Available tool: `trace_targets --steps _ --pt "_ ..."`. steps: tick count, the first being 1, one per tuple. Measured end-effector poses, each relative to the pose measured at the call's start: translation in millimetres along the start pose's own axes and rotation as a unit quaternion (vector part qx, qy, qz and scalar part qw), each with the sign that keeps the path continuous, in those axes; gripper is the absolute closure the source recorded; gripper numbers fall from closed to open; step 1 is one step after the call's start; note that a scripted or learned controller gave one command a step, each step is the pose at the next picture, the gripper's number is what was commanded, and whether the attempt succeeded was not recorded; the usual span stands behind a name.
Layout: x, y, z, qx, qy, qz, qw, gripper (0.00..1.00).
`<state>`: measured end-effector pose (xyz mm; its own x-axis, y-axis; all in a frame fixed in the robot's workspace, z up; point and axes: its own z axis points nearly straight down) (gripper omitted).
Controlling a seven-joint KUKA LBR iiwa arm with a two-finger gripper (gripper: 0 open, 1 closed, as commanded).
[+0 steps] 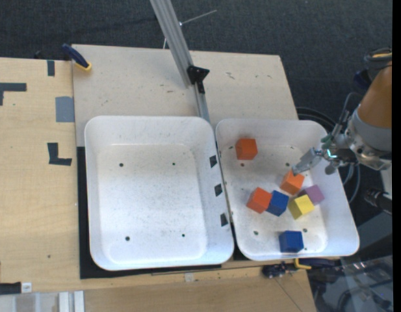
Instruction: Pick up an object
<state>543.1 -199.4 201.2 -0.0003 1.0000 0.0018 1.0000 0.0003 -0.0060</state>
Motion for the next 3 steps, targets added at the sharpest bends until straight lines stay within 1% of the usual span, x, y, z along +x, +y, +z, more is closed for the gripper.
trace_targets --steps 1,2,3 --pt "0.0 1.1 -2.6 -0.002 -0.001 -0.001 1.0 0.0" --pt "-4.2 6.1 58.3 0.001 -0.001 0.0 1.0 0.0" --pt "-3.4 5.6 111.6 -0.001 -0.001 -0.001 1.0 0.0"
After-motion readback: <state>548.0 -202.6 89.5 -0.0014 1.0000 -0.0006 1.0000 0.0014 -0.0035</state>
